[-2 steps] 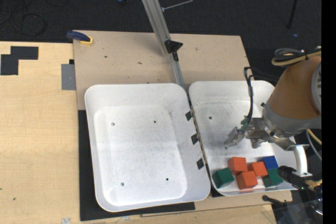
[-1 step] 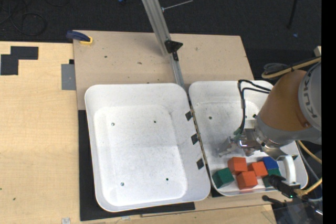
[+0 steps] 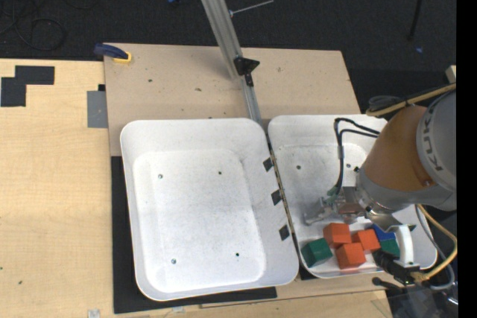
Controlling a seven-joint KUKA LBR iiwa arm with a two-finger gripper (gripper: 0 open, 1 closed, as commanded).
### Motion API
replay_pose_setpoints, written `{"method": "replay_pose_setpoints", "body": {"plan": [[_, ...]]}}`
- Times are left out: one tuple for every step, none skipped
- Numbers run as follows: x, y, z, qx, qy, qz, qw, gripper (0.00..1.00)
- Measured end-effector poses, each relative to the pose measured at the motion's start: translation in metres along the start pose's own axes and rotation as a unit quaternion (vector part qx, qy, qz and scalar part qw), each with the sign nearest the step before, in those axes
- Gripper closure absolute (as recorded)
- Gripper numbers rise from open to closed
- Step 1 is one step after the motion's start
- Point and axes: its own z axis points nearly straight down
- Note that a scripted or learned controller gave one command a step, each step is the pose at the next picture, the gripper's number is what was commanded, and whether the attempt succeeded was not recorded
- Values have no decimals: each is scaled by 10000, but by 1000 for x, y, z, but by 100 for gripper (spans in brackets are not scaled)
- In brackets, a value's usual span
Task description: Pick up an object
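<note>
My gripper [image 3: 322,211] hangs low in the right bin [image 3: 313,153], near its middle, at the end of the grey and orange arm [image 3: 402,160] that reaches in from the right. Just below it, in the bin's front corner, lies a cluster of blocks. The cluster holds three orange blocks [image 3: 339,233] [image 3: 350,255] [image 3: 367,240], a green block [image 3: 317,251] and a blue block [image 3: 387,240]. A white piece [image 3: 405,242] lies beside the blue one. The gripper sits just above the nearest orange block, and I cannot tell whether it touches it.
The left bin [image 3: 141,153] stands beside the right one, with black clips [image 3: 277,197] along the shared wall. A slanted aluminium rail [image 3: 220,18] rises behind the bins. Black cables [image 3: 344,138] loop off the wrist over the right bin's far side.
</note>
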Motion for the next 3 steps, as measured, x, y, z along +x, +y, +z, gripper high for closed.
{"method": "replay_pose_setpoints", "body": {"plan": [[-1,-1,-10,7,13,43,10000,100],[6,7,-63,-28,-9,-10,10000,100],[-2,11,-108,-29,-14,-1,10000,100]]}}
